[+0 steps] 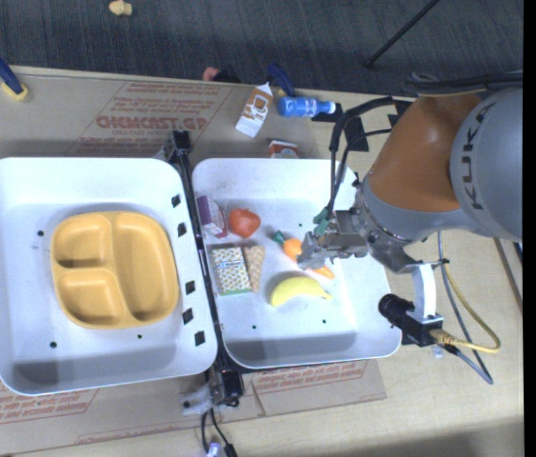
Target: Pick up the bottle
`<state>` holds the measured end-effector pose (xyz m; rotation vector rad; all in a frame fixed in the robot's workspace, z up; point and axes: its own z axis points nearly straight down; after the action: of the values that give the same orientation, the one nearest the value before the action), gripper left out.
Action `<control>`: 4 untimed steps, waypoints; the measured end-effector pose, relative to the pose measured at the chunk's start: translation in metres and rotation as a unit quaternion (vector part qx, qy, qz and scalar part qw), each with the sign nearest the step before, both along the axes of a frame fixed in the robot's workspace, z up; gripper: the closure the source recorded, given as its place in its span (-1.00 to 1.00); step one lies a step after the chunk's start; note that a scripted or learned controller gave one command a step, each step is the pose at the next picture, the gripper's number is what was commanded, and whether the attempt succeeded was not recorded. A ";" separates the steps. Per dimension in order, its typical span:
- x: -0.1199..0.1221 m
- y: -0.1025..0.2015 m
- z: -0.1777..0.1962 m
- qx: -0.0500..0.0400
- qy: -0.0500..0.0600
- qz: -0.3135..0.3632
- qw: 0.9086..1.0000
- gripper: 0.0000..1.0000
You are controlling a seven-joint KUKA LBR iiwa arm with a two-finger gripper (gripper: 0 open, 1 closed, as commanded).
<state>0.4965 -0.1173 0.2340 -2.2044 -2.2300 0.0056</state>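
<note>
A small blue bottle with a white cap lies on its side on the cardboard behind the right bin, outside it. My gripper is down inside the right bin, near its middle, well in front of that bottle. It hangs right over a small orange carrot-like piece, just above a yellow banana. The arm's grey wrist and orange band cover the bin's right part.
The right bin also holds a red tomato, a purple packet and a patterned box. In the left bin sits a yellow divided plate. A small carton lies by the bottle.
</note>
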 end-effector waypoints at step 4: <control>-0.020 -0.094 -0.038 0.000 -0.003 0.188 0.982 1.00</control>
<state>0.4767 -0.2110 0.1960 -1.7485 -2.6096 0.0013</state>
